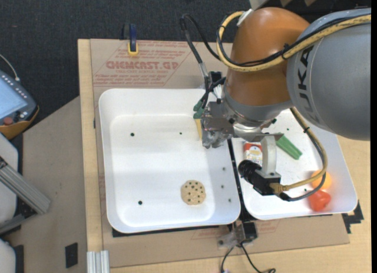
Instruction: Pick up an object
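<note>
Two white bins side by side — cookie (192, 192) in the left bin (118, 148); green block (290, 147) and orange ball (320, 200) in the right bin (344, 175). Gripper (210, 129) hanging over the bins' shared edge — arm (283, 66) above.

Two bins sit side by side on the tabletop (147, 66). A cookie (192, 192) lies in the left bin (118, 148), towards the front edge. A block (289, 146) and two round fruits (320, 200) lie in the right bin (341, 172), the fruits nearer its front right corner.
</note>
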Action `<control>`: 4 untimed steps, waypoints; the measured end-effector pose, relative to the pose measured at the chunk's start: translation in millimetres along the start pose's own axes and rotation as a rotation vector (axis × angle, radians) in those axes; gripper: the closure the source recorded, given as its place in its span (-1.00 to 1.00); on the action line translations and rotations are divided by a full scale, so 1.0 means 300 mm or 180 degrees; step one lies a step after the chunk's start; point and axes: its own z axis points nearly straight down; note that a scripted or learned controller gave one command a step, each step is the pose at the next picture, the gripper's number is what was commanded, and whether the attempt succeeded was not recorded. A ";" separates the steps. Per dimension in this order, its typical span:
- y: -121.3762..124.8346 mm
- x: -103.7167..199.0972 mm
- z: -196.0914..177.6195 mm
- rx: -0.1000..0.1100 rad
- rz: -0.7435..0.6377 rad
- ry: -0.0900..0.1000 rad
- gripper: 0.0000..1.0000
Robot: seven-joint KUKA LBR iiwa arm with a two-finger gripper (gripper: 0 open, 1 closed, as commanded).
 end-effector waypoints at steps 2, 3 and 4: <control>-0.100 0.093 -0.579 -0.0099 -0.0043 0.0035 1.00; -0.103 0.165 -0.527 -0.0047 -0.0030 0.0016 1.00; -0.101 0.163 -0.565 -0.0059 -0.0028 0.0018 1.00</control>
